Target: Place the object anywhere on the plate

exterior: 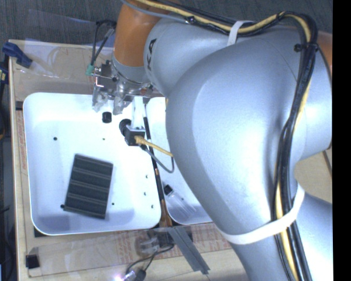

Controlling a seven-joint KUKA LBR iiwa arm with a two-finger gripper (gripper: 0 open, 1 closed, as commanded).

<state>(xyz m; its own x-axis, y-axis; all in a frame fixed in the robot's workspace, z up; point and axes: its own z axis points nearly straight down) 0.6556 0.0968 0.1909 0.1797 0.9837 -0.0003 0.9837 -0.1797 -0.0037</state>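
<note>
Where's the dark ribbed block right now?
The dark ribbed block lies flat in the left white bin, toward its near-left corner, apart from the gripper hanging over the bin's far side.

Bright, even light falls from above on the left bin (47,133), whose white floor glares almost featureless. Soft shadows lie along its near wall and under the arm (234,116). The arm looks soft, slightly blurred.
</note>
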